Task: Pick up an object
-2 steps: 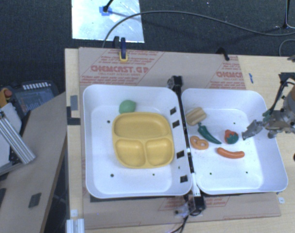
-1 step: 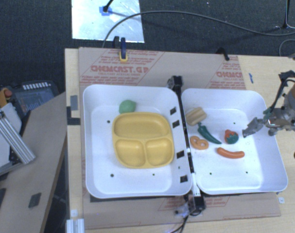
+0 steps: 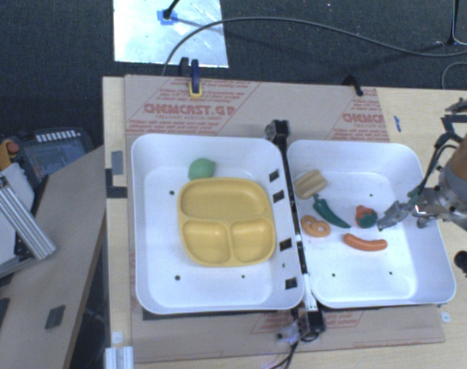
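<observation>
My gripper (image 3: pixel 392 216) hangs over the right bin (image 3: pixel 395 283), reaching in from its right wall, and I cannot tell from here how it is set. Just left of it, nearly touching, lies a small red-orange toy with a green top (image 3: pixel 365 217). A sausage (image 3: pixel 365 243) lies just below that toy. Further left in the same bin are a green pepper (image 3: pixel 329 213), a pretzel (image 3: pixel 315 227) and a tan bread piece (image 3: pixel 310 183). The left bin (image 3: pixel 152 283) holds a yellow tray (image 3: pixel 221 221) with a green ball (image 3: pixel 201 168) above it.
</observation>
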### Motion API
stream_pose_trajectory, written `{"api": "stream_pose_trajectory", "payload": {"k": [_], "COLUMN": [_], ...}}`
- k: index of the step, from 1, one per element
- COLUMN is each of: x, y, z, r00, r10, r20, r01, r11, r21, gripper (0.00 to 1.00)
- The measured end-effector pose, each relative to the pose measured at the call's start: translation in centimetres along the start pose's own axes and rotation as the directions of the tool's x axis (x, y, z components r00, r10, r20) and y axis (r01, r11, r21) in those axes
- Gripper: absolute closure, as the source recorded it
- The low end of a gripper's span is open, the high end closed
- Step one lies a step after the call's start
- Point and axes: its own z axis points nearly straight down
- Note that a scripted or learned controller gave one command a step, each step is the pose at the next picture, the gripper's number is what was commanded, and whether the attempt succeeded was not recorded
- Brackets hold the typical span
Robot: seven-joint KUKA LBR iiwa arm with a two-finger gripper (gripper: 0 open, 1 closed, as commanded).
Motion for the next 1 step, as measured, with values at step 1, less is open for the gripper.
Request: {"api": "stream_pose_trajectory", "payload": {"k": [1], "x": [0.43], "y": [-0.65], "z": [4.5], "r00": [1.0], "r10": [-0.001], "r20": [-0.001], "r01": [0.001], "r11": [1.0], "r21": [-0.001], "gripper": [0.0]}}
